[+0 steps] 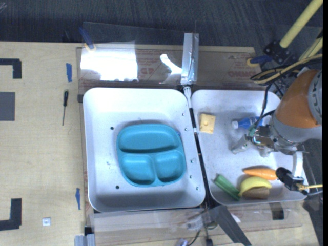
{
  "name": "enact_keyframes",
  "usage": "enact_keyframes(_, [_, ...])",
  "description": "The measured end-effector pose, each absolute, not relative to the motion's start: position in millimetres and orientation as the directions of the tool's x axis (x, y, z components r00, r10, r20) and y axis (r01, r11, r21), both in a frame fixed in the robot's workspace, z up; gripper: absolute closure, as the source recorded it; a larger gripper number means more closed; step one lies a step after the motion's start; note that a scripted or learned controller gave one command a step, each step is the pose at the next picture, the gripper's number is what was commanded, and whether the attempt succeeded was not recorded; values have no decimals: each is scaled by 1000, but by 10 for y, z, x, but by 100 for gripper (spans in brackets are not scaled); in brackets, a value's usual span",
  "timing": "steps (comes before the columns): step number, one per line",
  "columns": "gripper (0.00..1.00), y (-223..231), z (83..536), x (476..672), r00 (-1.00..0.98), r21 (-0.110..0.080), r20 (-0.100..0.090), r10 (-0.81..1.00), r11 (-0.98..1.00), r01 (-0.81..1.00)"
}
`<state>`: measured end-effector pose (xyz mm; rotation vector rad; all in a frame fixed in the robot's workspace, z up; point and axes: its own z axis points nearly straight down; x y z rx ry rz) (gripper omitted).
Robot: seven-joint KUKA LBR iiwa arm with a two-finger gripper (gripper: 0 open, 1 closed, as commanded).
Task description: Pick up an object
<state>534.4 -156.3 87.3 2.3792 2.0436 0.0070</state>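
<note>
Right bin (pixel 220 99): centre floor open; cheese (pixel 207 123) upper left, carrot (pixel 260 172), banana (pixel 254 185), green piece (pixel 226 185) crowd the near wall.

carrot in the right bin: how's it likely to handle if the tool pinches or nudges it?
The carrot looks like a smooth, glossy toy, so probably stiff, light and a bit slippery. Its rounded, tapered shape suggests it may roll or pivot when nudged. It lies against the banana near the right bin's front wall, so a push would likely shift both.

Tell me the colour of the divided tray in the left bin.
The divided tray is light blue, seen clearly in the camera view.
</note>
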Motion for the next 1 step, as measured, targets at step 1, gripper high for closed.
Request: enact_keyframes(1, [0, -1525, 1398, 4801, 65, 1, 1, 998, -65, 998])
